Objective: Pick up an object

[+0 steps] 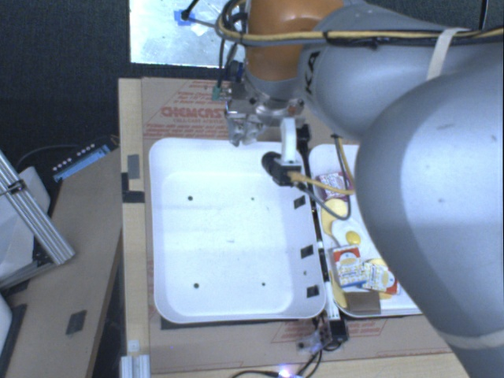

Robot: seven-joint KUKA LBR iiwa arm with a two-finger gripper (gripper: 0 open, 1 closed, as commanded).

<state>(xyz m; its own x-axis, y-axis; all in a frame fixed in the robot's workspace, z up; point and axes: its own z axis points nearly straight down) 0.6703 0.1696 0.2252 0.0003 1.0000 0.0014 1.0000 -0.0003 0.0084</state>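
Grey and bulky, the arm (409,172) reaches in from the right and blocks much of my sight of the right bin (323,161). Its orange band (287,22) sits above the wrist. Below that, the jaws hang over the far rim of the left bin (169,211), close to that bin's far right corner. From where I stand they are a small blur of metal. I cannot tell whether they are wide or narrow, or whether anything is between them.

The things to pick all lie in the right bin, well apart from the jaws, in a row along its left wall. Farthest back is a wrapper (335,182) with red and yellow print, partly under the arm. Next is a rounded yellow piece (339,208), its long axis running roughly front to back, with a second yellow bit (352,237) just beside it. Nearer me a printed packet (358,272), red, white and yellow, lies flat, its long axis across the bin and slightly tilted. At the near rim a brown block (362,302) lies flat with its long side running left to right, touching the packet or very nearly.

Both bins rest on a brown cardboard sheet (181,113) with red lettering, laid on the surface (79,235). Small black clips (303,251) sit along the seam between the bins.
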